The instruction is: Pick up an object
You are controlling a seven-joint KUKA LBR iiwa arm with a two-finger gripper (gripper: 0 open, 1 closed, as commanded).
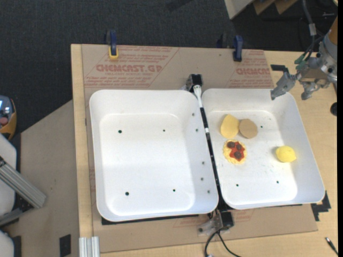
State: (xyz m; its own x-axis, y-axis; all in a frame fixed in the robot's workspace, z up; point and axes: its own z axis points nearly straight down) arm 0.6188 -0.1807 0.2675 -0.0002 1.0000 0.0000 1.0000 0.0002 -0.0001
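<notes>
Counter [161, 63] of brown board carries two shallow white bins side by side. Hand [293, 88] hovers over the upper right corner of the right bin [300, 191], fingers spread and holding nothing, so the approach step seems underway. Left bin [102, 159] lies far to the hand's left. Below and left of the hand sit a tan disc [247, 128] touching a yellow piece [229, 126], then a small tart with red topping [235, 152]. A yellow lump [285, 154] lies almost straight below, standing apart, probably the easiest pick; next the hand must descend over it
</notes>
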